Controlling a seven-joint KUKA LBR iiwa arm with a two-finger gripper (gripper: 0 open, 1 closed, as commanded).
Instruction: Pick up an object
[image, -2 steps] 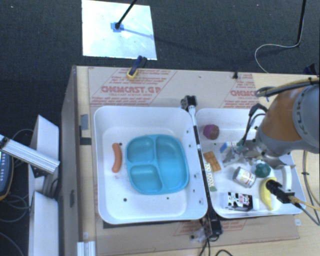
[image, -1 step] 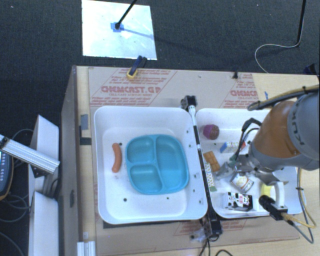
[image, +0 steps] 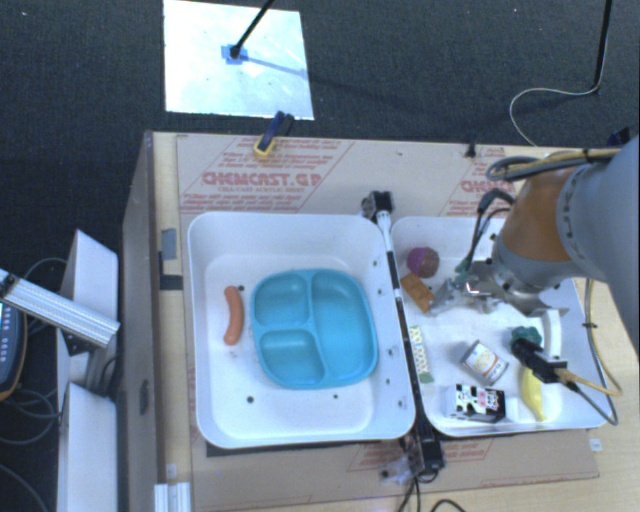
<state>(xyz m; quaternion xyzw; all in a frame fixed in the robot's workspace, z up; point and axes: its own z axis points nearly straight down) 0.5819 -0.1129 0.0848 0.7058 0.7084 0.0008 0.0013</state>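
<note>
Camera view: my arm (image: 585, 215) comes in from the right, grey link with the orange band angled down over the right bin (image: 577, 425), wrist bent toward that bin's upper left. My end effector (image: 455, 292) sits low over the bin floor, just beside the orange-brown block (image: 417, 292) and below the purple ball (image: 422, 261). Can't tell from this angle whether it's clenched or released, and nothing visibly sits between its tips. Candidate objects are all in the right bin: purple ball and orange-brown block at upper left near the divider, small can (image: 484, 359) mid-bin, black-and-white carton (image: 476, 402) at the front edge, banana (image: 533, 393) at front right, a dark green piece (image: 527, 335) just above the banana, and a flat printed packet (image: 420, 353) along the left wall. Left bin (image: 215, 420) holds a blue sectioned plate (image: 312, 327) in the middle and a hot dog (image: 233, 314) lying to its left, apart from it. Both bins rest side by side on the counter (image: 270, 172), a cardboard-coloured sheet with red lettering; a yellow-and-blue clamp (image: 271, 135) sits on its far edge. Dark carpet floor (image: 80, 90) around, with a pale sheet (image: 237, 58) on it beyond the counter.
</note>
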